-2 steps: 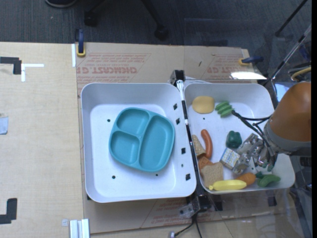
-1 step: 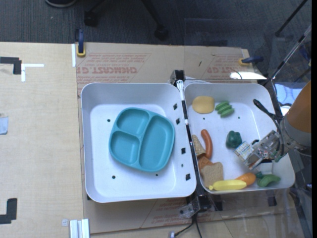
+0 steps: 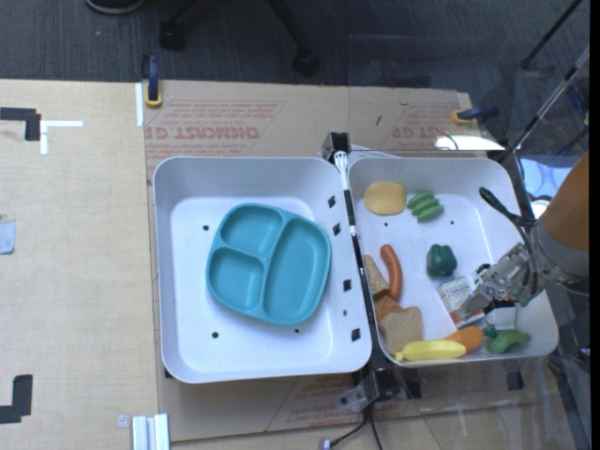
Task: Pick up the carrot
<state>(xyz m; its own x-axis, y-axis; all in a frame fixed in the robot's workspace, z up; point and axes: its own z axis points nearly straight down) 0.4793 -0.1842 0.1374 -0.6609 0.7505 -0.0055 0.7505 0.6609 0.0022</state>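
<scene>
Camera view: gripper, grip state unclear, hovers at the carrot's twelve o'clock; descend straight, avoiding the banana.

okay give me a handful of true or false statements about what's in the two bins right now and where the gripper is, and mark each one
1. The teal divided plate sits in the left bin. True.
2. The carrot lies on the teal divided plate. False: it lies in the right bin, near the front edge, beside the banana.
3. The gripper is over the right bin, just above the carrot. True.
4. The sausage is in the left bin. False: it lies in the right bin, near its left wall.
5. The bread slice sits next to the banana. True.
</scene>
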